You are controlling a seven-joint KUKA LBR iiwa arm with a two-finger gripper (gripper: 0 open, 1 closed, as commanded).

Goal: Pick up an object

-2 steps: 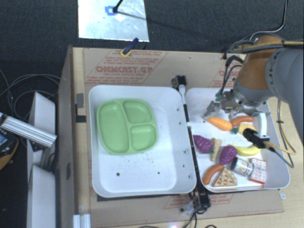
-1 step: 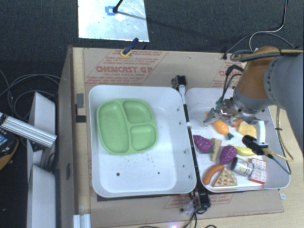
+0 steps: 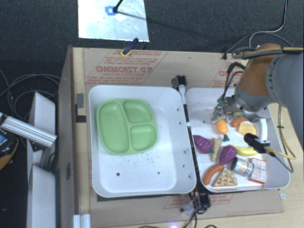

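Observation:
My gripper (image 3: 222, 112) hangs low over the back of the right bin (image 3: 199, 101), coming in from the right. Directly in front of it lies a small orange toy carrot (image 3: 221, 127), very close to the gripper tip; I cannot tell whether they touch. To the carrot's right are a yellow cheese block (image 3: 246, 128) and an orange-red piece (image 3: 237, 121). Nearer the front lie a purple grape bunch (image 3: 203, 144), a second purple piece (image 3: 228, 152) and a banana (image 3: 245, 151).
At the right bin's front are a sausage (image 3: 212, 173), a pizza slice (image 3: 224, 178), a small bottle (image 3: 242, 166) and a red-and-white box (image 3: 257, 170). The left bin (image 3: 142, 175) holds a green divided plate (image 3: 127, 126). A dark divider (image 3: 190, 137) separates the bins.

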